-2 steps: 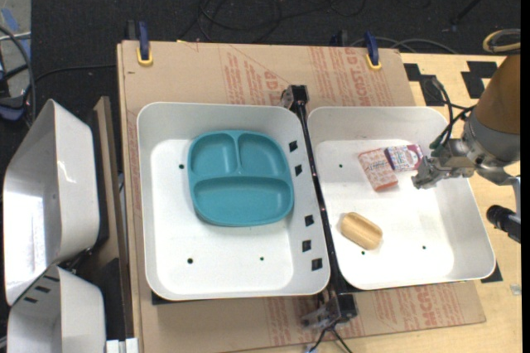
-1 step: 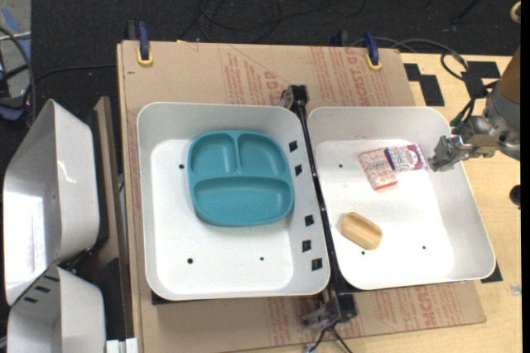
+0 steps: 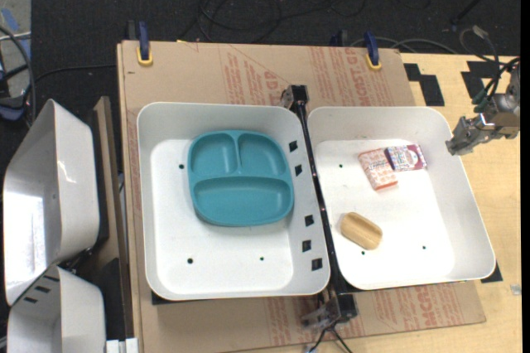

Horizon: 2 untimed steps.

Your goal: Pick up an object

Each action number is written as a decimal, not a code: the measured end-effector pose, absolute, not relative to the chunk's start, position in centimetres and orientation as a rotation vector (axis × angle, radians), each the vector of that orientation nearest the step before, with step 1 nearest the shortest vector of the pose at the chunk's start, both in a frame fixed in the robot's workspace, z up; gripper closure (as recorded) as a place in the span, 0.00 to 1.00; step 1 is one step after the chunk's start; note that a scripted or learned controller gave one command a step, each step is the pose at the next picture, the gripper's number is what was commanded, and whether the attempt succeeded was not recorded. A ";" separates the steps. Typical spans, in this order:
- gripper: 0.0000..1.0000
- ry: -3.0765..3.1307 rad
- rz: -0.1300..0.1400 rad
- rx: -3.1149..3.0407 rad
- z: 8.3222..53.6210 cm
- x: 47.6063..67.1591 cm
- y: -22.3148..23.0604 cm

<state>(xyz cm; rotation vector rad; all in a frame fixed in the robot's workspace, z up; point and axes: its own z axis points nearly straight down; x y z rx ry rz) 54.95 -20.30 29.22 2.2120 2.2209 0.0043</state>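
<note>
The right bin (image 3: 439, 260) holds a small pink, white and purple packet (image 3: 391, 163) near its middle back and a tan oblong block (image 3: 362, 230) toward its front left. A teal divided plate (image 3: 240, 178) lies in the left bin (image 3: 166, 260). My gripper (image 3: 460, 142) hangs at the right bin's far right rim, right of the packet and apart from it. It is small and grey here, and nothing shows between its fingers.
Cardboard (image 3: 248, 70) covers the bench under both bins, held by clamps (image 3: 145, 51) at the back. White tubs (image 3: 50, 194) stand off the bench to the left. Cables lie on the dark floor behind.
</note>
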 end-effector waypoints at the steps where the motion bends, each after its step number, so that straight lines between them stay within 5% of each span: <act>1: 1.00 2.228 0.002 2.212 29.1 56.5 -15.6; 2: 1.00 2.231 0.001 2.212 29.1 57.1 -10.2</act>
